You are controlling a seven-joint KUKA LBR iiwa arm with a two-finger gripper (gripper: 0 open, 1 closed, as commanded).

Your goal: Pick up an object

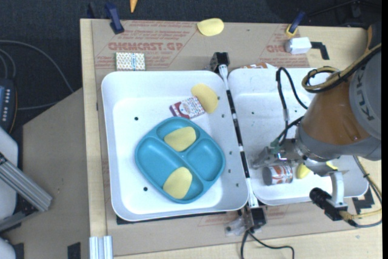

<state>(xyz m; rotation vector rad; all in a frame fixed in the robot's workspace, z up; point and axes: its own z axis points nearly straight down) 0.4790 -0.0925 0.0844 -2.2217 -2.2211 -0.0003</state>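
Camera view: the tool (280, 158) is down in the right bin (260, 100), near its front-left corner, directly over a small can (277, 174) lying on its side. The can's long axis runs roughly left-right in frame, about parallel to the bin's front wall. It sits just below and touching the metal of the tool as seen from here; I can't tell whether it's actually between the fingers. Finger spread is hidden by the wrist, so tool state is unknown (not guessing). A small yellow piece (303, 171) lies right against the can's right end, crowding that side. My read: the grasp turns on closing across the can's short axis, front-to-back. The left bin (121, 148) holds a blue divided tray (209, 158), well apart from the tool.
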